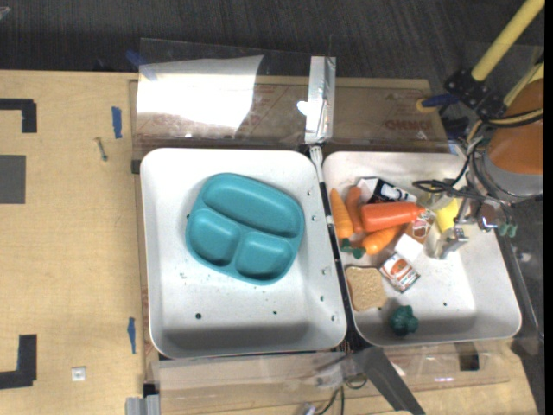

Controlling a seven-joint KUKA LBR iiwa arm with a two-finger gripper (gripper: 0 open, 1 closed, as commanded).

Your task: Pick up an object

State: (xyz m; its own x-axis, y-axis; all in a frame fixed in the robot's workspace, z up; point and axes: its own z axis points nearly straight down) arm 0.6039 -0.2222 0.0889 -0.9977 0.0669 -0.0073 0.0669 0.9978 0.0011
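In the right white bin (497,314) we see a loose heap of small toy items: an orange carrot (390,215) lying across the middle, 2 more orange pieces (344,217) beside and below it, a yellow piece (445,214), a small red and white carton (399,271), a tan slice like bread (365,287) and a dark green lump (403,321) near the front wall. Any of these could be the object to pick up. Our hand (451,242) hangs low at the right edge of the heap, just beside the yellow piece; nothing sits visibly between its fingers, and we cannot tell how far apart they are. We judge the pick as not yet made: the approach looks close, the grasp and lift remain. The left white bin (164,309) carries a teal divided tray (244,226) with 3 compartments. Both bins rest on a pale wooden surface (65,232) with black corner marks and blue tape; clear plastic sheeting stands behind them, and dark carpet lies beyond.
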